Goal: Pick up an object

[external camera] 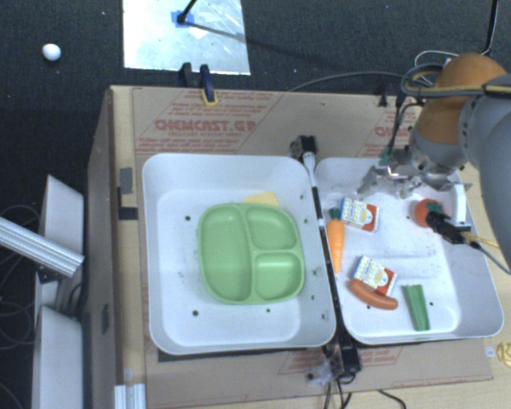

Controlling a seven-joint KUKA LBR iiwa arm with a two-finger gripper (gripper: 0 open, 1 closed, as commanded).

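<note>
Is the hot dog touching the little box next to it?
Touching. In the camera view, the sausage lies right against the bottom edge of the small carton, with no white bin floor between them.

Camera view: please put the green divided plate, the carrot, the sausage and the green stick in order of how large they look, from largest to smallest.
1. Green divided plate, by far the largest.
2. Carrot.
3. Sausage and green stick: they look about alike in length, so I do not rank them.

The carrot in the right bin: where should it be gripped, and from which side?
Probably grip the carrot at its thicker middle, coming from above. It lies flat and lengthwise beside the bin wall, so close the fingers across its narrow width; the wall side looks tight.
</note>
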